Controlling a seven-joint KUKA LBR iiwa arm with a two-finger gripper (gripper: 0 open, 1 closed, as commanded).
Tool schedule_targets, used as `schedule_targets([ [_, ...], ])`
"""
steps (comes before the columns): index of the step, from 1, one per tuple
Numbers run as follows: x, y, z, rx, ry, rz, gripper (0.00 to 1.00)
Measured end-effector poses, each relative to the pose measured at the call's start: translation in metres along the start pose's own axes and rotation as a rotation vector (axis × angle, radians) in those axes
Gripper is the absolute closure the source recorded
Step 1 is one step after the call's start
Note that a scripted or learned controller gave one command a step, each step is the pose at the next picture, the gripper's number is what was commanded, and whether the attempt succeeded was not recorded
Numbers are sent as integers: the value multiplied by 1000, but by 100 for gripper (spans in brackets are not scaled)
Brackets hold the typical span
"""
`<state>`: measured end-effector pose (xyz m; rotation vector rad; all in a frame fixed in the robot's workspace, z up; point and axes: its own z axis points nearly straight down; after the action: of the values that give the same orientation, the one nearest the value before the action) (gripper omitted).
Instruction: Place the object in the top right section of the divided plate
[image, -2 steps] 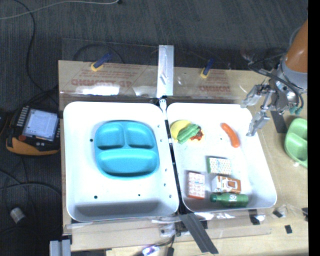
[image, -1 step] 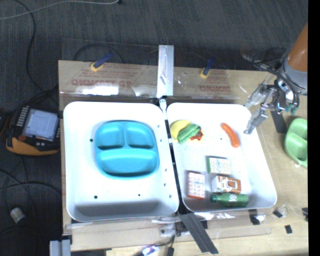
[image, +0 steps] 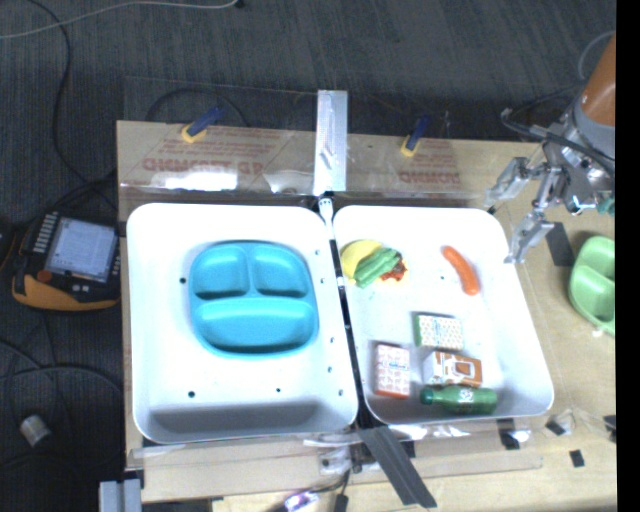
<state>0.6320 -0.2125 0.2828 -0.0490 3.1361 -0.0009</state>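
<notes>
Nearest the camera, in the right bin (image: 530, 350), a glossy green bottle (image: 458, 398) is seen lying flat beside three printed cartons (image: 437, 352). Farther back lie a smooth orange sausage (image: 461, 269) and a yellow-and-green toy vegetable cluster (image: 369, 262). The left bin (image: 160, 400) holds the blue moulded divided plate (image: 251, 296), its three sections bare. Beyond the right bin's far corner the gripper (image: 530, 205) is poised over the plywood bench (image: 470, 160), metal fingers spread, nothing between them. Dark carpet (image: 80, 90) surrounds the bench.
</notes>
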Motion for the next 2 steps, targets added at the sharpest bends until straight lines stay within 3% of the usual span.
schedule_targets([
  [1, -21, -10, 13, -1, 0, 254, 0],
  [2, -24, -11, -4, 0, 0, 407, 0],
])
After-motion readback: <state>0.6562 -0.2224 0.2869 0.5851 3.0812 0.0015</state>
